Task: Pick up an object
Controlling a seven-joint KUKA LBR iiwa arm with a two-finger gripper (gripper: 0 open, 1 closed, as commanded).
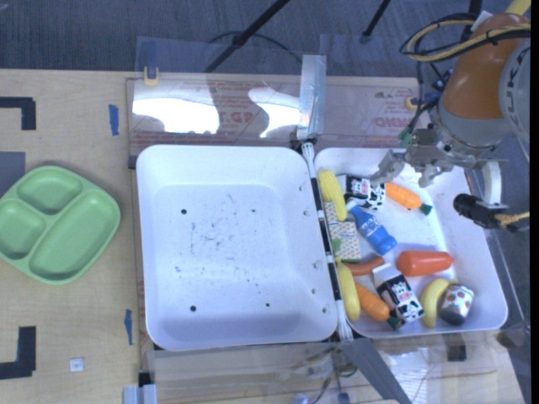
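Note:
My gripper (411, 168) hangs over the far part of the right bin (488, 263), fingers spread open with nothing between them. Just below it lie a small orange carrot (404, 197) and a black-and-white cow toy (366, 191). A yellow corn cob (331, 194) lies along the bin's left wall. Further forward are a blue bottle (373, 231), a red-orange pepper (425, 262), a second carrot (371, 300), a black-and-white carton (401, 298), a banana (434, 300) and a round silver toy (456, 303).
The left bin (227, 242) sits beside the right one, its white floor bare. A green divided plate (55, 224) rests on the wooden bench at the far left. A clear panel (219, 112) stands behind the bins.

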